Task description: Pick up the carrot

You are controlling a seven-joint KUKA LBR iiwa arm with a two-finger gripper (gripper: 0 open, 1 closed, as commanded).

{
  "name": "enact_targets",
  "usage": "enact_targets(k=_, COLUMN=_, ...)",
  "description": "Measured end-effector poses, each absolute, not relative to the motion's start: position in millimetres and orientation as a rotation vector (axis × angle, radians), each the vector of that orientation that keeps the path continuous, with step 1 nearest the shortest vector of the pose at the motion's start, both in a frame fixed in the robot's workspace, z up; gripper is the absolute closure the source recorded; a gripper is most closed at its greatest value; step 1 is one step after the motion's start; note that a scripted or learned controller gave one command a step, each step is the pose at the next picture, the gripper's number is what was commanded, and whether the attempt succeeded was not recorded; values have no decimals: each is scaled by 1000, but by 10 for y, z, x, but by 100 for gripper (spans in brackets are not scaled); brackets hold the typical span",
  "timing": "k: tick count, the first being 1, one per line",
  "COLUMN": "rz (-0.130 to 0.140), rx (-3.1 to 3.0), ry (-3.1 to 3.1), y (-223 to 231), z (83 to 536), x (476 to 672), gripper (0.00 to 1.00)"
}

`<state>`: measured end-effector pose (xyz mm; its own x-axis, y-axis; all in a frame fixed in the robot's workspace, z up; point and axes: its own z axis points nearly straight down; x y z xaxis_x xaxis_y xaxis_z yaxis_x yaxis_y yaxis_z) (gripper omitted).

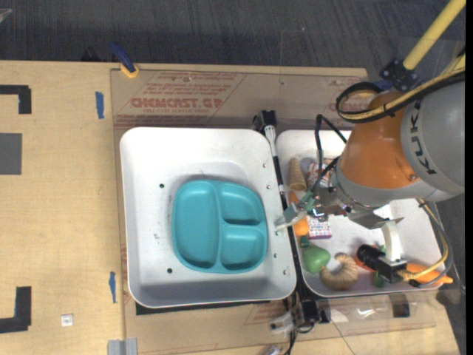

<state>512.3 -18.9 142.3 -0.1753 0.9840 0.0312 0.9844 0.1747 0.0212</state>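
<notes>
Orange catches the eye in two places in the right bin [427, 224]. The long, tapering orange body with a green end, which I take for the carrot [429, 274], lies flat along the near edge of that bin toward its right corner. It is partly covered by the robot's own hardware and is well apart from the claw [298, 217]. The other is a small orange lump [301, 227] right at the claw's tip, by the bin's left wall (too small and too crowded for me to say what it is). The claw is down low at the divide between the two bins, and the grey arm [436, 146] with its orange band bulks over the middle of the right bin. Whether the claw is apart or together I cannot tell from here. Just beside the lump sits a little purple-and-white card [320, 231], with a green piece [316, 258] nearer the front and a tan, curled thing [341, 271] close on its right. A pale tan roll [295, 172] lies behind the claw along the left wall. In the left bin [140, 198] a teal divided plate [219, 224] rests in the middle, and both bins stand on the brown worktop [59, 198].
</notes>
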Motion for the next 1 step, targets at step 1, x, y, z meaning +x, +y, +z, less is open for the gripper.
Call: enact_targets(k=1, rz=-57, rx=-2011, ry=-2400, y=-189, z=1423, x=5123, gripper=0)
